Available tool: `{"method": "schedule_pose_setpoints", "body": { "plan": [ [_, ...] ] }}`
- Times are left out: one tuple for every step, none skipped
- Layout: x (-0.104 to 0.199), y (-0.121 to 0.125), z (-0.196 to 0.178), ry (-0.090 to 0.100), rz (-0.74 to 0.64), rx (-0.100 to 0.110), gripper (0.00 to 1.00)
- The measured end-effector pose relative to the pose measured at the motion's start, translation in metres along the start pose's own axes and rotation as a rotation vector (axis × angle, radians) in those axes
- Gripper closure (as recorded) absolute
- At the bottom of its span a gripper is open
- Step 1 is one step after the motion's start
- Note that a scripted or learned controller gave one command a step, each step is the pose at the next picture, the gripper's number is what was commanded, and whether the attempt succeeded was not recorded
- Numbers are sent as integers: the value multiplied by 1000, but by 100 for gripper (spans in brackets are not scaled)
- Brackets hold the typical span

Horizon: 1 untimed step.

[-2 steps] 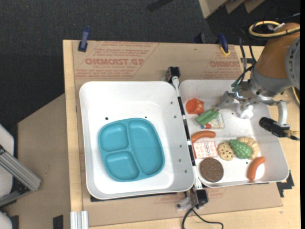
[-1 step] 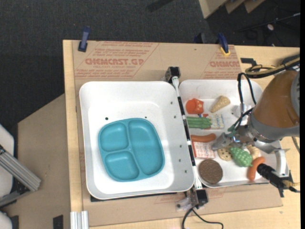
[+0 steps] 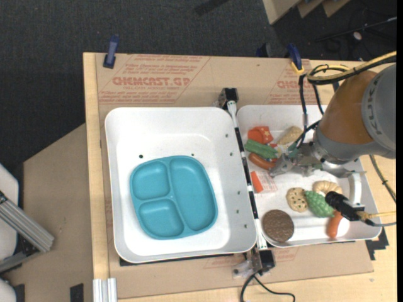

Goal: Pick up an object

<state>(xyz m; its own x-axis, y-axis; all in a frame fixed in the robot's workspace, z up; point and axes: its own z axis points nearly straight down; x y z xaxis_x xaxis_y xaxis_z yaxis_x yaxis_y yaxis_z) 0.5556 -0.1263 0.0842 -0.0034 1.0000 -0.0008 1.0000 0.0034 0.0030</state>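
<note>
Presently, item: my gripper [image 3: 284,164], low in the right bin [image 3: 368,231] among toy food, beside a green piece [image 3: 261,148] and red piece [image 3: 260,134]. Grip state: cannot tell. Advice: centre over one piece, clear of neighbours, before closing.

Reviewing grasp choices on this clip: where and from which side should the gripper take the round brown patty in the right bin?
Take the brown patty across its rim, coming straight down from above. It lies flat as a disc in the right bin's near corner, hard against the wall, so a side approach looks blocked. Its top and sides toward the cracker appear free for the fingers.
</note>
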Motion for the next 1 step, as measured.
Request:
{"method": "schedule_pose_setpoints", "body": {
  "plan": [
    [21, 87, -3, 1, 10, 46, 0]
  ]
}}
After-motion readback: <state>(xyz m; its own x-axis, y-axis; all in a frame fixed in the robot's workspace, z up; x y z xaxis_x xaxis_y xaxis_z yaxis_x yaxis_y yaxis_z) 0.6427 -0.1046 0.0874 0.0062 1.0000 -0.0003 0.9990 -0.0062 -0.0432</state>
